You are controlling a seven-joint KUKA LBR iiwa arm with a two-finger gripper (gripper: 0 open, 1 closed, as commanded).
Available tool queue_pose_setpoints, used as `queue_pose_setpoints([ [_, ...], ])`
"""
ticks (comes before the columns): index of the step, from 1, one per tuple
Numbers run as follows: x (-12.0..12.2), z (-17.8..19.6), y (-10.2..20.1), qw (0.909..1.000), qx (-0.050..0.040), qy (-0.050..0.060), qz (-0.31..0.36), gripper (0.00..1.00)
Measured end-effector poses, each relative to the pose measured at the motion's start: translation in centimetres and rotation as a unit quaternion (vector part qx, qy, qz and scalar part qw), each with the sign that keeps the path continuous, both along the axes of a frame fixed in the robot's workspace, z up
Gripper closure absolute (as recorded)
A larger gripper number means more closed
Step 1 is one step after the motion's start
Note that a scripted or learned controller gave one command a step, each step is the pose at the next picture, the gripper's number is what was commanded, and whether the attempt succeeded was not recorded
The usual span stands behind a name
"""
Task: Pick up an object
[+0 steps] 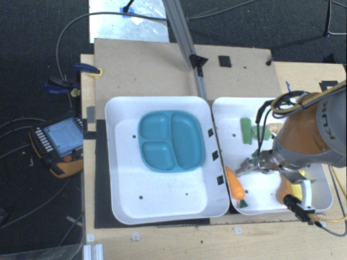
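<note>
In the right bin (233, 110) an orange carrot-shaped toy (235, 183) with a green tip lies along the left wall near the front. A green block (246, 130) sits further back in the same bin. A yellow and orange object (291, 191) lies at the front right, partly behind the arm. My gripper (248, 165) hangs low over the middle of the right bin, just right of and above the carrot, pointing left. Nothing shows between its fingers.
The left bin (124, 199) holds a blue divided plate (172, 141). The grey and orange arm (309, 134) covers the right half of the right bin. A metal pole (184, 31) slants across the back of the bench.
</note>
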State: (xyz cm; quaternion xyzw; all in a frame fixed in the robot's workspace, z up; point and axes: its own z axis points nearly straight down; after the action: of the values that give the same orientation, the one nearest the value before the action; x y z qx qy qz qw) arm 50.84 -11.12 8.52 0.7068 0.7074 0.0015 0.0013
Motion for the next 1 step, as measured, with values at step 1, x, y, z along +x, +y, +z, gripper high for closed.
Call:
queue_pose_setpoints([
  [1, 0.27, 1.42, -0.05, 1.0, -0.0011, -0.004, 0.0, 1.0],
])
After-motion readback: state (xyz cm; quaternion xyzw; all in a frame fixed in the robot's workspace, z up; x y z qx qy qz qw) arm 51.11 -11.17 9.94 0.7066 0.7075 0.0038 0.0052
